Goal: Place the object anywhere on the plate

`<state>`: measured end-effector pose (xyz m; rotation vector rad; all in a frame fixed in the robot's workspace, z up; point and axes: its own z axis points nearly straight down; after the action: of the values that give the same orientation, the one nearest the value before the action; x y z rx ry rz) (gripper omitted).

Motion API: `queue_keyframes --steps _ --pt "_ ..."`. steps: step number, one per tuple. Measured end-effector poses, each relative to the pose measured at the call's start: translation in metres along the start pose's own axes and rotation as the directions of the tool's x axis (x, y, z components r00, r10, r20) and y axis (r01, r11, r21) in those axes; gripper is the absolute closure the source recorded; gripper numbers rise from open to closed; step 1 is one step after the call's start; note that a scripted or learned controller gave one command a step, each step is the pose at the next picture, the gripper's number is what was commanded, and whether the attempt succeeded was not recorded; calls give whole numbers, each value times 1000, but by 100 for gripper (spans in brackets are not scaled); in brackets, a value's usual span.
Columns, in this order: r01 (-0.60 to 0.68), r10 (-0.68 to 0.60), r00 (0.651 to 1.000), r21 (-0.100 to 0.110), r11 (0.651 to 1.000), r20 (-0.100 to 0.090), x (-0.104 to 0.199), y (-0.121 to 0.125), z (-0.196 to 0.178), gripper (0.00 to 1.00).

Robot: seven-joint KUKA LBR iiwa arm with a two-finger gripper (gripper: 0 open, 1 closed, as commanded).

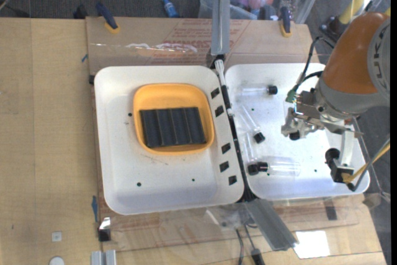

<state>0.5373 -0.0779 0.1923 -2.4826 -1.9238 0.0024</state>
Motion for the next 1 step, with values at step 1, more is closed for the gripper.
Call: queue_keyframes --steps 1 --pt "199 -199 980 -3 980 0 29 40 8 100"
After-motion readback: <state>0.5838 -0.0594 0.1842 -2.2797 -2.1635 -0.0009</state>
